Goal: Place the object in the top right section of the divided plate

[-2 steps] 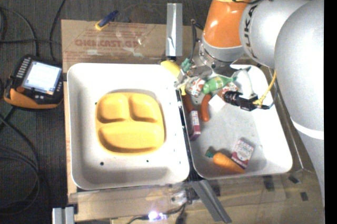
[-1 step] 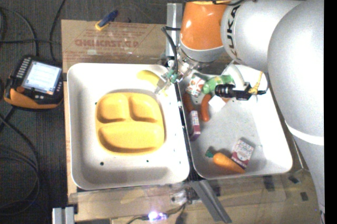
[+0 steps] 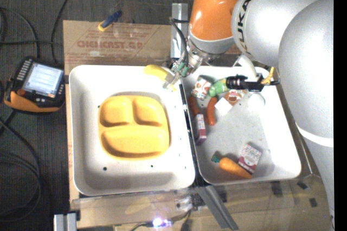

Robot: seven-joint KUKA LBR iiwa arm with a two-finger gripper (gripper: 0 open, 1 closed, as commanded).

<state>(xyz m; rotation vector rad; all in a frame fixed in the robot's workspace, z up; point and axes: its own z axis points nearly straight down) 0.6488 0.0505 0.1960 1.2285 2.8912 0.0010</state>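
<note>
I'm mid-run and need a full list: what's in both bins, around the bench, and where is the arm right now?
bins: 2, white, side by side on bench
plate: 1, yellow, divided, in left bin
yellow object: 1, at left bin's top edge, by the pincer
carrot: 1, orange, right bin, near front
small carton: 1, red and white, right bin, beside carrot
mixed items: several, red, green, white, right bin's top left; too jumbled to count
pendant: 1, black and orange, left of bins
cardboard: 1, brown, behind left bin
blue-yellow tool: 1, on cardboard's top edge
arm: 1, grey and orange, from right
pincer: 1, over left bin's top right corner
</note>
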